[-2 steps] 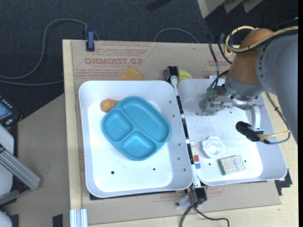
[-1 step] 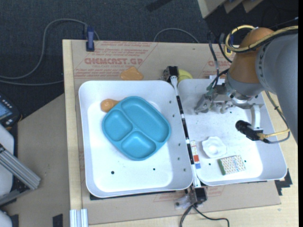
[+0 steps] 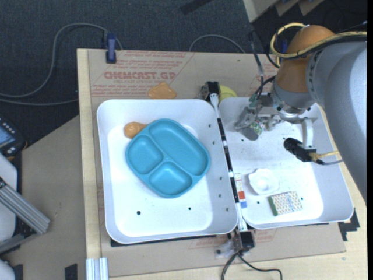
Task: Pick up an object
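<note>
The gripper (image 3: 252, 126) hung at the right bin's (image 3: 332, 212) eleven o'clock corner, finger state impossible to tell, and would best descend squarely over one object.

Bench (image 3: 93, 174): tan board with red lettering, extending left of and below the gripper (image 3: 252, 126). A blue clip (image 3: 111, 48) sits on the board's far edge, well left of the gripper. Grey cables (image 3: 64, 34) run over dark carpet (image 3: 46, 16) beyond it. An aluminium rail (image 3: 20, 206) lies far left, nearer the camera.
</note>
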